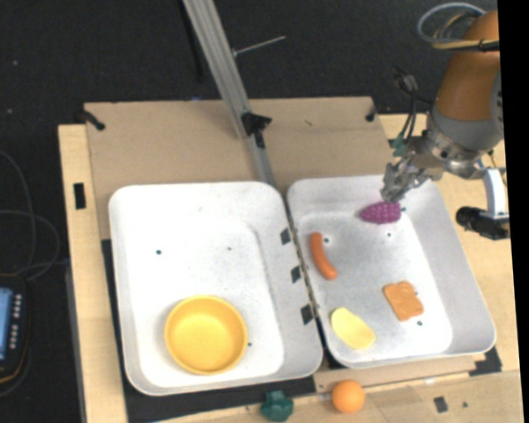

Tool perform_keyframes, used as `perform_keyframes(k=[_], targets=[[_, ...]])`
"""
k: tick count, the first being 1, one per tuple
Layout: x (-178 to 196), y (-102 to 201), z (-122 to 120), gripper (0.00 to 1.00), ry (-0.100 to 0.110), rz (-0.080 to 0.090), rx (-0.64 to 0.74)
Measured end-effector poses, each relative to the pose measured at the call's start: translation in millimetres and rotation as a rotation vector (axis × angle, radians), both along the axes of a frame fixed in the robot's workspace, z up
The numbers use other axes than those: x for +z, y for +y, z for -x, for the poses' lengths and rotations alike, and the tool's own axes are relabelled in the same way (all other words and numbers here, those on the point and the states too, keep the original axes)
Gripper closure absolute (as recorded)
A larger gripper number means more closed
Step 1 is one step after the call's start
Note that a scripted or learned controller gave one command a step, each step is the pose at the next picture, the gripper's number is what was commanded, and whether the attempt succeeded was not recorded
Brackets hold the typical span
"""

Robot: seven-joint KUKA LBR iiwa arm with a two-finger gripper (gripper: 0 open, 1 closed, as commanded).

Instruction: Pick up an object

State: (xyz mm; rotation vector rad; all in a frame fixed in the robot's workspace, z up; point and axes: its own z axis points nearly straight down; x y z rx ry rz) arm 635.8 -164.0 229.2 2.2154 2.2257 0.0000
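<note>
Small green object (pixel 276 407) and orange ball (pixel 347 396) on the bench (pixel 153 150), just beyond the bins' near edge.

Arm (pixel 465 86) enters from right, wrist bent down-left; gripper (pixel 394 192) low, pointing down twd bin.

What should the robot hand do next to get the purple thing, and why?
Probably lower a little and close. The gripper hangs right at the upper edge of the purple object in the right bin, and nothing shows between its fingers yet.
</note>
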Motion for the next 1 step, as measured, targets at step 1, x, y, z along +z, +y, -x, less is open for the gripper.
perform_keyframes(k=[1], targets=[[0.8,39.1,15.0,1.00,0.000,-0.001,0.000]])
